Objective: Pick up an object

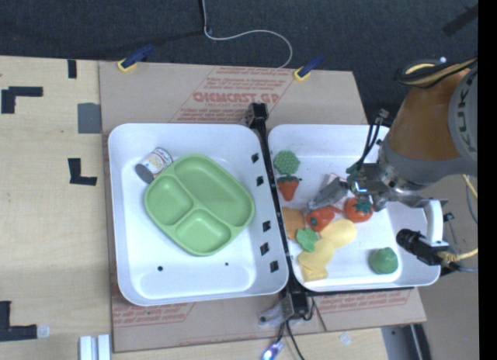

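Observation:
The right bin (326,143) holds several toy foods. Among them are a red tomato (359,209), a red pepper (321,216), a yellow piece (338,233), another yellow piece (314,259), a green lump (383,261) and a green-topped strawberry (287,174). An orange piece (292,220) and a small green sprig (307,238) lie beside the bin's left wall. My gripper (328,195) is low over the middle of this bin, just above the red pepper and left of the tomato. Nothing shows as lifted.
The left bin (124,219) carries a green divided plate (199,203) and a small can (154,163) at its upper left. The grey arm with its orange band (427,118) reaches in from the right. A black cable connector (415,244) hangs over the right bin's lower right corner.

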Available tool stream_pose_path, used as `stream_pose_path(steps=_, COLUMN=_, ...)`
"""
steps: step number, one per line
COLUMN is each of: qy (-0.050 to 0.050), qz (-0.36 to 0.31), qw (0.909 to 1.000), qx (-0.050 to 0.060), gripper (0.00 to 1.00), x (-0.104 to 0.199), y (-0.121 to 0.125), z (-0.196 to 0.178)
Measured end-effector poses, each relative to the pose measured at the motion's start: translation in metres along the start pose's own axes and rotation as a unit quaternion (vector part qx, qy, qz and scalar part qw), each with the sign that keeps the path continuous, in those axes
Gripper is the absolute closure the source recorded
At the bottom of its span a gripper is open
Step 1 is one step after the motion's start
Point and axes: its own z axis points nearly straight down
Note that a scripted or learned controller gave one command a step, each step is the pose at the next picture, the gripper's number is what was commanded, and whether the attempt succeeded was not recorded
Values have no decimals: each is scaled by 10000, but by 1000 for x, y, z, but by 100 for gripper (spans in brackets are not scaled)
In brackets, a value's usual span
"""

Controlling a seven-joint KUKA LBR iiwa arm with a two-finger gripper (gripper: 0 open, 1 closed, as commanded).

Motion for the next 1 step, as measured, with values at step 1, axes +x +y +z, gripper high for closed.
stream_pose_path(steps=1, qy=-10, qz=-19, qw=10000, qx=-75, gripper=0, x=0, y=3, z=-8)
